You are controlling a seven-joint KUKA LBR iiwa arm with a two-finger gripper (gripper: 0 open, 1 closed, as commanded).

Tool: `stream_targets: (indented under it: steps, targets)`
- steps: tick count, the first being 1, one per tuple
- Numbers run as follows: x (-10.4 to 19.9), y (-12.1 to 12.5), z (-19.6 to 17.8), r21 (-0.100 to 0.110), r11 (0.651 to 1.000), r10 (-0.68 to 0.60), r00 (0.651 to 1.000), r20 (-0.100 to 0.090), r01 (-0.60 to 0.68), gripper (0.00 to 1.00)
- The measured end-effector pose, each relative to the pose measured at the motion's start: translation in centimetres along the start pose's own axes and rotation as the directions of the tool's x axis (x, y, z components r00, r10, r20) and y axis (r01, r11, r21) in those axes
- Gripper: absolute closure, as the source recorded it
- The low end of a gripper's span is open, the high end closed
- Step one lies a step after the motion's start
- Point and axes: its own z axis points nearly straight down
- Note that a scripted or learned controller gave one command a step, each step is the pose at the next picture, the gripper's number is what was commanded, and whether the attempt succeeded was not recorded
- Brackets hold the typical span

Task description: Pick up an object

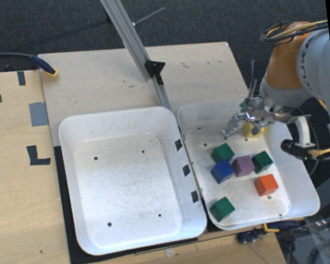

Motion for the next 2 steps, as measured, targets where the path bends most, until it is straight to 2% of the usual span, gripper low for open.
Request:
stream_targets:
  steps: [1,2]
  targets:
    - [0.1,-0.1,4.3,-0.002,1.0,-0.001,1.0,0.001,0.001,0.0]
    - [0.2,0.0,3.0,-0.004,1.0,-0.001,1.0,0.001,0.001,1.0]
